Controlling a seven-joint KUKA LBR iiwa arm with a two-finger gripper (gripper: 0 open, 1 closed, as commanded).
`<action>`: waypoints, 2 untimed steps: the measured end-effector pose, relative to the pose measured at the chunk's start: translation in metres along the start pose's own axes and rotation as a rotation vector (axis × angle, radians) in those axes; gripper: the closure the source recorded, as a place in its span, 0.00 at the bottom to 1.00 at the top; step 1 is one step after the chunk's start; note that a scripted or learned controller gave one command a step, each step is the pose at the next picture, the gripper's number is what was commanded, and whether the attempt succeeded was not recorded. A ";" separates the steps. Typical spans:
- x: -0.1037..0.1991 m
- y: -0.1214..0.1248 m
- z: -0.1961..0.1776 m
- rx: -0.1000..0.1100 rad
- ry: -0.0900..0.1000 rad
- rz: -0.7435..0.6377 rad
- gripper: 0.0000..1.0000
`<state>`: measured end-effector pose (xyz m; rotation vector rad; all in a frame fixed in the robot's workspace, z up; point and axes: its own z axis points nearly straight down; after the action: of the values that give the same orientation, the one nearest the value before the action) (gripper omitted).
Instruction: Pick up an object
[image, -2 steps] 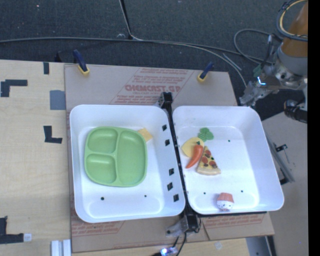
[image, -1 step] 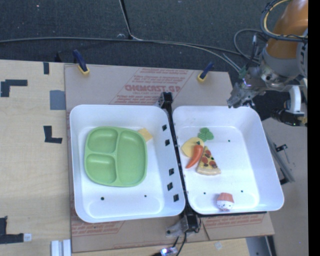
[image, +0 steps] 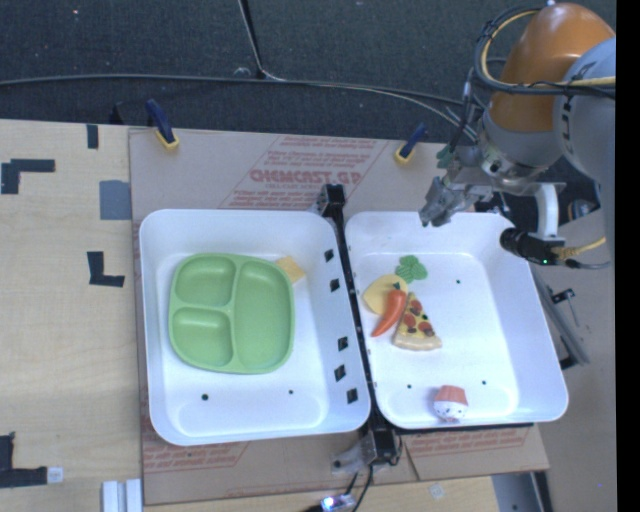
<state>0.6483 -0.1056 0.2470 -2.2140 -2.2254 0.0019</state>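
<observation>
Found a small heap of toy food near the left edge of the right bin (image: 520, 300), about midway along it: a green leafy piece (image: 410, 267) at the top, a pale yellow piece (image: 378, 295) below it, a red pepper (image: 391, 311) lying slantwise over the yellow piece, and a pizza slice (image: 416, 326) with red and dark toppings touching the pepper's right side. Spotted a little red and white toy (image: 449, 401) alone near the bin's front edge, well apart from the heap.

Saw in the left bin (image: 240, 400) a green divided tray (image: 232, 312), lying flat toward the left edge, with a yellow wedge (image: 291, 268) just at its far right corner.

Noted the gripper (image: 437, 210) over the right bin's far edge, nearer the far left corner, carrying nothing. Could not tell whether spread or closed.

Left bare: the right half of the right bin and the front strip of the left bin. Rested both bins on a cardboard sheet (image: 290, 165) on the tabletop (image: 60, 300).
</observation>
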 end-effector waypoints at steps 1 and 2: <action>0.050 -0.011 0.015 0.001 0.000 0.000 1.00; 0.106 -0.012 0.023 0.000 0.000 0.000 1.00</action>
<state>0.6361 -0.0001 0.2241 -2.2137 -2.2258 0.0020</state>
